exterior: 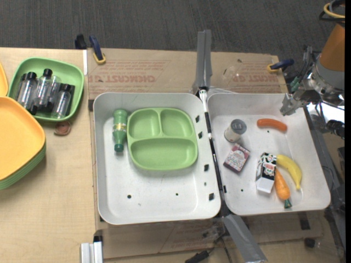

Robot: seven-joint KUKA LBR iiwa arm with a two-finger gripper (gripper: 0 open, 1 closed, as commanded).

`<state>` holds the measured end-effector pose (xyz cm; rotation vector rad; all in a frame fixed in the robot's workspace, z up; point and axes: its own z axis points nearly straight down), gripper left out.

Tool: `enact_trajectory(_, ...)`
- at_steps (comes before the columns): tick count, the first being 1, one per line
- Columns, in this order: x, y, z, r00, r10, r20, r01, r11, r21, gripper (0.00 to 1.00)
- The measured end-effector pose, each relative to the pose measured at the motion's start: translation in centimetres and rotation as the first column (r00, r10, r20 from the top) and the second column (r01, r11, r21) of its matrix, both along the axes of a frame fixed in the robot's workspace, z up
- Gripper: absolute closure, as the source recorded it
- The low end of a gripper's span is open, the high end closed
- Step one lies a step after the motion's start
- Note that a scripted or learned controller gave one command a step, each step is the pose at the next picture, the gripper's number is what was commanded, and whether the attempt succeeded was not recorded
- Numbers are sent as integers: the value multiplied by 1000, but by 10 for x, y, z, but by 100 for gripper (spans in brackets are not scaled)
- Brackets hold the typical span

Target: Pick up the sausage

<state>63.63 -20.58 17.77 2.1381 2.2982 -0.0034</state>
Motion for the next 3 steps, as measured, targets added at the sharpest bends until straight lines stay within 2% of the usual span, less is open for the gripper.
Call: enact_trajectory(3,1,-2,27,1000,4,3,-4,1000,-4,100)
